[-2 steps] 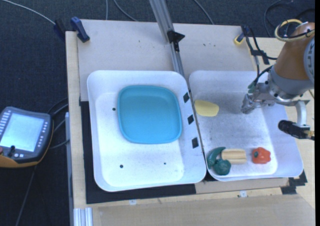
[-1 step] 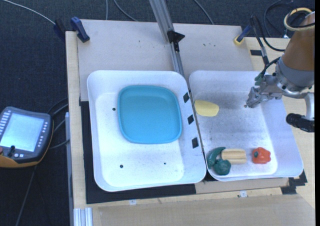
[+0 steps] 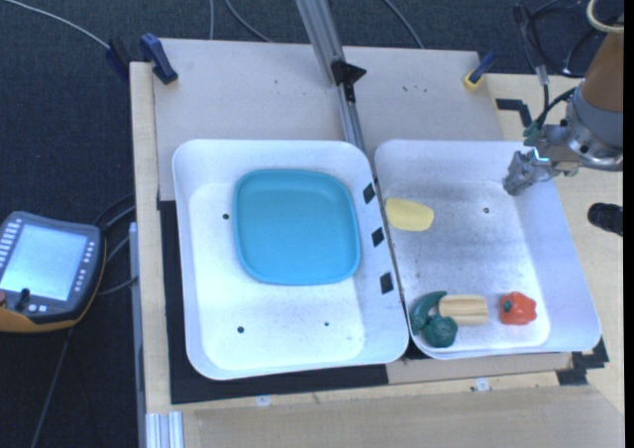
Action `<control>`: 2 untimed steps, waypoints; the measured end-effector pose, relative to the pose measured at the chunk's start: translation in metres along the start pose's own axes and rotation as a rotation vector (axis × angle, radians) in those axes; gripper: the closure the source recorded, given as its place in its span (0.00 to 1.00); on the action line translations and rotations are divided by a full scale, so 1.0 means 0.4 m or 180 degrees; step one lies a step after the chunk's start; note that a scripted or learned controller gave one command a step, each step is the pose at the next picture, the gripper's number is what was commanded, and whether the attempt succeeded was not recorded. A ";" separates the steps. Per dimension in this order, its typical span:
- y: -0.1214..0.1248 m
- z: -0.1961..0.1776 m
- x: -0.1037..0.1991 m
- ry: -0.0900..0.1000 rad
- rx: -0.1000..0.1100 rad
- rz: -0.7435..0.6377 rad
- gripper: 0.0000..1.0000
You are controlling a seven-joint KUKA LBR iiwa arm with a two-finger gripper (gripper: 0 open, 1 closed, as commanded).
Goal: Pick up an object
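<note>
Pincer, grip state indeterminable, hung well apart from tomato; a descent here risked closing on nothing.

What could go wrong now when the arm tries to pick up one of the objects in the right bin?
The claw is over the right bin's upper right, away from every object, so closing here would likely catch nothing. The green piece, tan block and red piece lie close together along the near wall, so a grasp might nudge a neighbour or hit the wall.
</note>
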State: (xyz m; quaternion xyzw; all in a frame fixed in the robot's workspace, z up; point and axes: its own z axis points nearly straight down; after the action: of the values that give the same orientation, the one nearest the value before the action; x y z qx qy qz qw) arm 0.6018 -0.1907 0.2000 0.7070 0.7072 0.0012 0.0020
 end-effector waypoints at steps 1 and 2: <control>0.005 -0.110 -0.011 0.0000 0.0000 0.0000 1.00; 0.008 -0.243 -0.012 -0.0001 -0.0003 -0.0001 1.00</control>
State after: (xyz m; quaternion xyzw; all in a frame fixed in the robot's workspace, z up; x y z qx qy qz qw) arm 0.6045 -0.1953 0.2973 0.7069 0.7073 0.0015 0.0024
